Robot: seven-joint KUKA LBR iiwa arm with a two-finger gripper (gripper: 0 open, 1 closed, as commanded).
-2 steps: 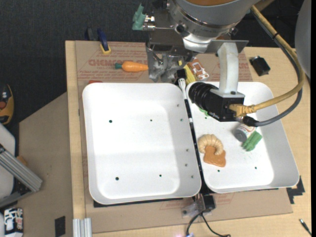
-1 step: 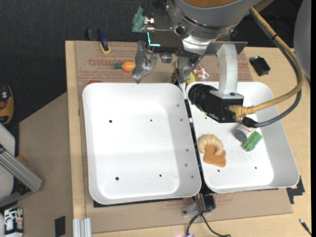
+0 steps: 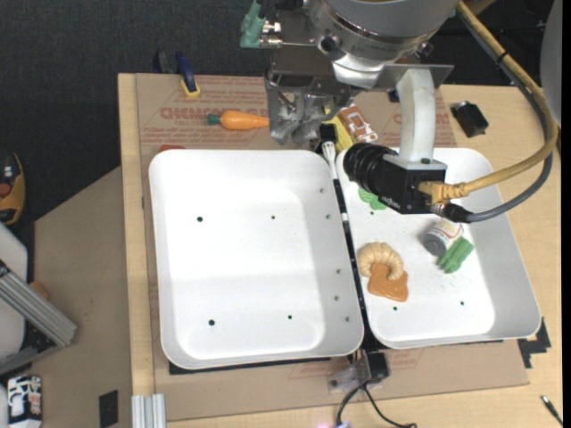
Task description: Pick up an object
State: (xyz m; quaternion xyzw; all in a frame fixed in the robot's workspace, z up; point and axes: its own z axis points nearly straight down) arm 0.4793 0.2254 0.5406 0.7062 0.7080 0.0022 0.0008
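The gripper (image 3: 299,123) hangs over the far rim of the right bin (image 3: 482,315) (whether anything is held I cannot tell), while the croissant (image 3: 381,258) lies well nearer the camera inside that bin, beside an orange wedge (image 3: 390,284).

Objects for my pick, all lying in the right bin (image 3: 500,315).

Croissant (image 3: 380,257), tan, curled, lying flat near the bin's centre. Orange flat piece (image 3: 390,285) touching it at its 5 o'clock. Small grey can (image 3: 441,236) with a red-and-white label, on its side, at 3 o'clock of the croissant. Green piece (image 3: 457,254) just beside the can at 5 o'clock, tilted. Another green bit (image 3: 372,200) at 12 o'clock of the croissant, partly hidden under my wrist hardware.
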